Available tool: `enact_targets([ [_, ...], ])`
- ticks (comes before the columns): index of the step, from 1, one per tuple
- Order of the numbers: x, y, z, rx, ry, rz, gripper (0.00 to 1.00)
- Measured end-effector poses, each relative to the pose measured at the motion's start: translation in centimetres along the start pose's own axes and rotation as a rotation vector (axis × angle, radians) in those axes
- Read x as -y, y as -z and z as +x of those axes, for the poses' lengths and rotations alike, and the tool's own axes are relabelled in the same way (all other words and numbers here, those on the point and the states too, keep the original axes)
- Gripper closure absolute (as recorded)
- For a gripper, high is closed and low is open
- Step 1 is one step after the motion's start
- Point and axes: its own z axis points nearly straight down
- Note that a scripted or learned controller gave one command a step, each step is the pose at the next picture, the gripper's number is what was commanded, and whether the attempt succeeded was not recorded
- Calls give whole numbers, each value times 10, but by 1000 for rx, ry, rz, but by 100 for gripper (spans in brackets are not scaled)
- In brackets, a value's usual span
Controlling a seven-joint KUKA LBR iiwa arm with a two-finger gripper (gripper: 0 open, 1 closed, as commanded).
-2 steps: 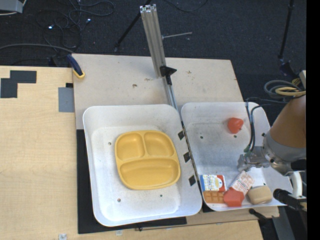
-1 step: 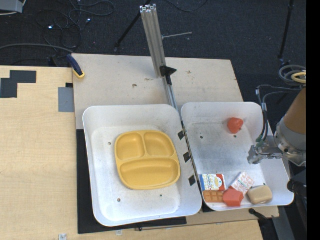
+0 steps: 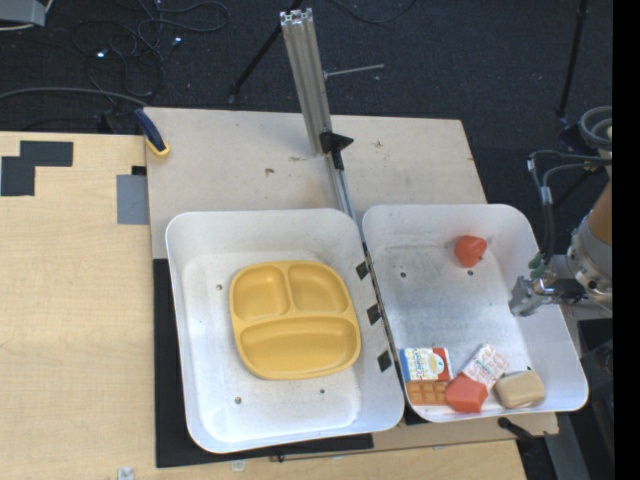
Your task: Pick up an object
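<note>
A lab: test bench [image 3: 300,158], aluminium post [image 3: 308,78], loose floor cables [image 3: 180,13].

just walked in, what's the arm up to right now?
The gripper sits at the right edge of the right bin, with nothing visibly held. In that bin a red piece lies alone near the top, and a small carton, a packet, another red piece and a tan block cluster at the bottom. The left bin holds a yellow divided plate.
</note>
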Motion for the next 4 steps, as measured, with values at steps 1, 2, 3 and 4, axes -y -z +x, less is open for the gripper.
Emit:
enact_targets([
  [1,-17,-3,53,-3,4,3,100],
  [2,-25,-6,113,-3,4,5,100],
  [3,-28,7,164,-3,4,3,100],
  [4,-36,18,222,-1,4,4,100],
])
